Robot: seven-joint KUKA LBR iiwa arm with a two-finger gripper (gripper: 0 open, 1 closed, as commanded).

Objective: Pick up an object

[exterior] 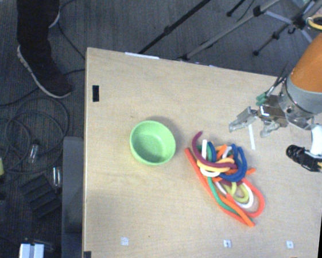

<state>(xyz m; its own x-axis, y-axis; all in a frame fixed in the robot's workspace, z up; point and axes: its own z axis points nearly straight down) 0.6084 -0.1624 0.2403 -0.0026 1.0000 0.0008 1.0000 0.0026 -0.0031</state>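
— Which way does the tangle of coloured flexible rods (pixel 226 176), orange, purple, blue, white and green, run?

— Its long axis slants from upper left to lower right, right of the frame's centre on the pale wooden table (pixel 140 210). The knotted end sits at the upper left, the looped end at the lower right.

— And the surroundings?

— A round light-green plastic bowl (pixel 152 142) stands upright left of the tangle, apart from it. Beyond the table, dark carpet with black cables (pixel 28 128) fills the left of the frame, and a person's dark-trousered leg and shoe (pixel 41 37) stands at the upper left.

— Where are the fingers?

— The gripper (pixel 257 124) hangs at the upper right, its metal fingers (pixel 240 120) spread and grasping nothing, above and right of the tangle, near it but not touching.
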